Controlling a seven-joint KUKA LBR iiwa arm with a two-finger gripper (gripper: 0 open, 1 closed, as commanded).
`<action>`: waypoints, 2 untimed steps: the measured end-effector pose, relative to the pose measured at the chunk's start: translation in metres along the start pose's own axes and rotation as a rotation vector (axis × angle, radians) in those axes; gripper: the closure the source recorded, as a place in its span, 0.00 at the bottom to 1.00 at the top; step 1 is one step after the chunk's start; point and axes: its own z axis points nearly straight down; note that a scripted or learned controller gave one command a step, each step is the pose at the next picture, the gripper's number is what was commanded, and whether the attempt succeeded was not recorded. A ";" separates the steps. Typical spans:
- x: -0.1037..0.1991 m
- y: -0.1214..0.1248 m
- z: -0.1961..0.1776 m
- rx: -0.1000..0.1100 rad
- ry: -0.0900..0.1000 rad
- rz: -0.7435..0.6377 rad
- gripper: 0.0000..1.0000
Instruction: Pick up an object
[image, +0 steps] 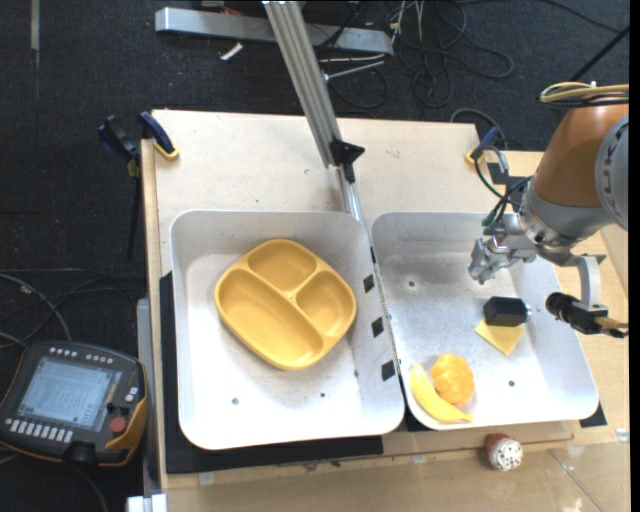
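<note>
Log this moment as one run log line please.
phase: approach | end effector: above right bin, nothing visibly held | nearest: black block on yellow wedge | left bin: yellow divided plate

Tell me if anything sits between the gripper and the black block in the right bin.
Nothing visible does. The gripper hangs over the right bin, and only bare bin floor lies between it and the black block. The yellow wedge lies on the block's far side, partly under it.

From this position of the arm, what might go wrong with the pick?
1. The gripper hangs above bare floor of the right bin, beside the black block; descending straight down may grasp nothing.
2. The block lies on a yellow wedge, so both might lift or slide.
</note>
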 end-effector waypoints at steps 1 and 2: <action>-0.003 0.002 -0.064 -0.002 -0.001 0.000 1.00; -0.007 0.004 -0.128 -0.003 -0.002 -0.001 1.00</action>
